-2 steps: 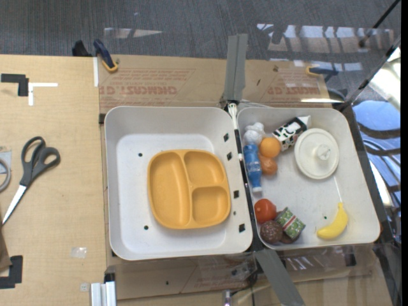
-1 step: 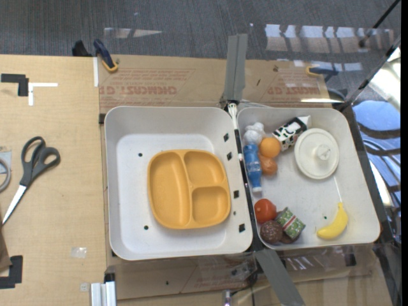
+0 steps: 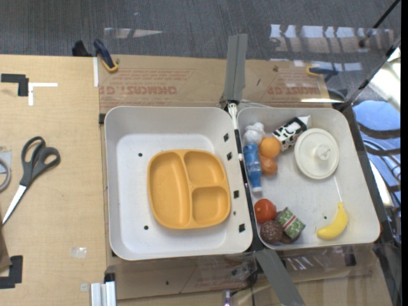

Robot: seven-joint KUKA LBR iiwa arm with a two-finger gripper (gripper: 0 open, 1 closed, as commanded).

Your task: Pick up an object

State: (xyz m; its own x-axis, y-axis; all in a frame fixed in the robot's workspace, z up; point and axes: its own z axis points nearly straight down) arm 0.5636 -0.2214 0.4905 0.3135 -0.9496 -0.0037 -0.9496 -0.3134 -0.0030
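The right bin point(image 3: 357, 171) holds several small objects. A white round lid point(image 3: 317, 153) lies at its back right, with a black-and-white toy cow point(image 3: 291, 132) just behind it. Two orange balls point(image 3: 269, 147) point(image 3: 269, 165) sit beside a blue-and-white bottle point(image 3: 252, 161) along the left wall. Near the front lie a red tomato point(image 3: 264, 208), a dark brown round piece point(image 3: 271, 232), a small green-and-red pack point(image 3: 291, 222) and a yellow banana point(image 3: 335, 223). An orange divided plate point(image 3: 189, 188) rests in the left bin point(image 3: 121, 190).
A pair of scissors point(image 3: 30, 164) lies on the wooden bench at the left. A blue-and-yellow clamp point(image 3: 104, 55) sits on the cardboard behind the left bin. A grey divider bar point(image 3: 235, 69) stands between the bins at the back.
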